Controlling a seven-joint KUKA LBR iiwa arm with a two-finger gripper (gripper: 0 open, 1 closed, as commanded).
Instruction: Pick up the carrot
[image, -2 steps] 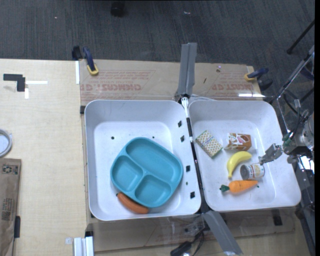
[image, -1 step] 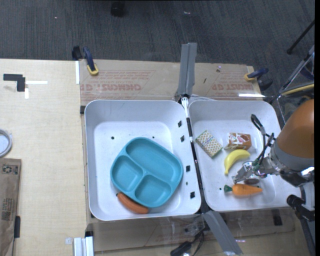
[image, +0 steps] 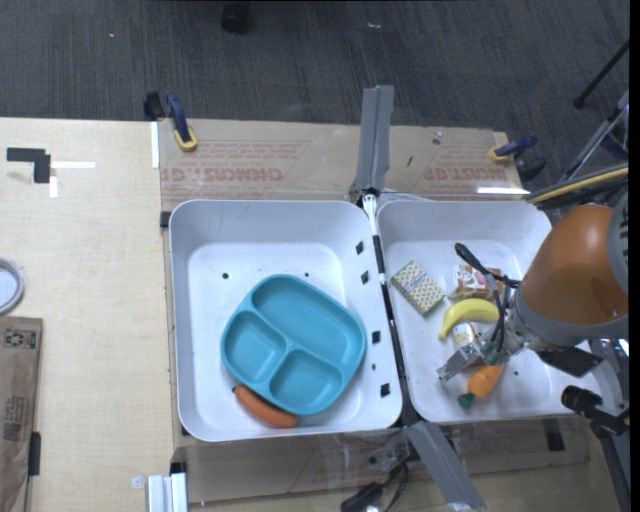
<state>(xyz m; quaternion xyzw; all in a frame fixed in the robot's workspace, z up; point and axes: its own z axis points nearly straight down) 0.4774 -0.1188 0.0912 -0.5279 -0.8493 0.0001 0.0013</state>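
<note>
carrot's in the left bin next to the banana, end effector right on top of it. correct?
Not quite. The carrot lies in the right bin, just below the banana, not the left bin. The rest holds: the camera view shows the end effector right over it. The left bin holds the blue divided plate.
</note>
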